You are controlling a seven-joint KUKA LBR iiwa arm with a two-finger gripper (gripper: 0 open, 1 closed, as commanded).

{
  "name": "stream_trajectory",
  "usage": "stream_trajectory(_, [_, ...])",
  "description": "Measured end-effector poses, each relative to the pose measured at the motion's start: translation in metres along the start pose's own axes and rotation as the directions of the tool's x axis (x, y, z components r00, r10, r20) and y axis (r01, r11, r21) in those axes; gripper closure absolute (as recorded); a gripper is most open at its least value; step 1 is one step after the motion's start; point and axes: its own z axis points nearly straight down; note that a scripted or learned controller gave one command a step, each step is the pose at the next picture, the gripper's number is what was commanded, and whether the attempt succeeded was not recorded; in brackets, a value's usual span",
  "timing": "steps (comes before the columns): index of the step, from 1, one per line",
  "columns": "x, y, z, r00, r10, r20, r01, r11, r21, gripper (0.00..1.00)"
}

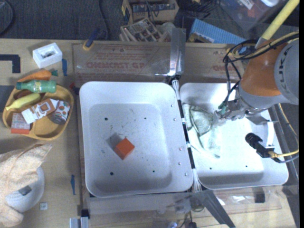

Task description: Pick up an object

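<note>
An orange cube [125, 148] lies in the left bin [95, 99], a little left of its middle, with a small grey shadow beside it. In the right bin [247, 167] a crumpled clear plastic piece [201, 123] rests against the left wall. The grey arm with its orange band [259, 75] reaches in from the right, and my gripper [224, 112] hangs low over the right bin at the plastic piece's right edge. The wrist body hides its tips.
A yellow bowl [45, 132] of toy food stands left of the bins, with a white box [47, 54] behind it and a cloth [21, 172] in front. A black cable plug [256, 144] hangs over the right bin. Boxes and cables crowd the back.
</note>
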Motion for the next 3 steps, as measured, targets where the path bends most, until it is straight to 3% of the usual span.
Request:
stream_trajectory(1, [0.0,0.0,0.0,1.0,0.0,0.0,0.0,1.0,0.0,0.0])
stream_trajectory(2, [-0.016,0.081,0.033,0.998,-0.063,0.004,0.063,0.998,-0.009,0.0])
stream_trajectory(3, [-0.016,0.081,0.033,0.998,-0.063,0.005,0.063,0.998,-0.009,0.0])
